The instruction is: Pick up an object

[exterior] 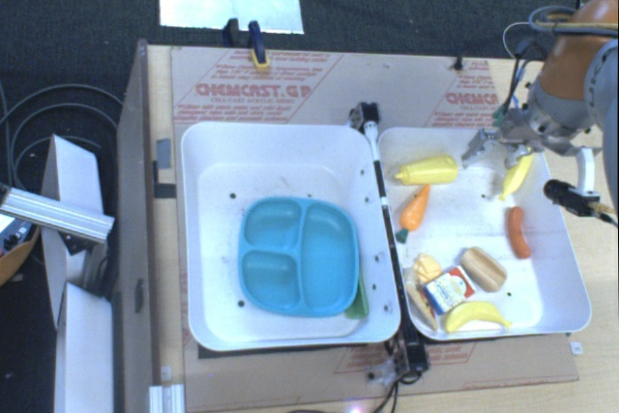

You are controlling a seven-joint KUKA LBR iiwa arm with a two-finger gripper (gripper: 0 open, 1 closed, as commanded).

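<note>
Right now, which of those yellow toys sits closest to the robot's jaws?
The slim yellow piece at the right bin's far side, just under the jaws; the corn and banana lie farther.

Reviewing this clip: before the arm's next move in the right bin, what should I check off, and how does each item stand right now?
1. Claw is over the right bin: ok.
2. Claw holds an object: not ok, nothing shows between its fingers.
3. A target lies close: ok, a yellow banana-like piece sits just below the claw.
4. Corn cob and carrot lie apart from that target: ok.
5. Sausage is clear of the claw's path: cannot tell.
6. Blue tray stays in the left bin, away from the work: ok.
</note>
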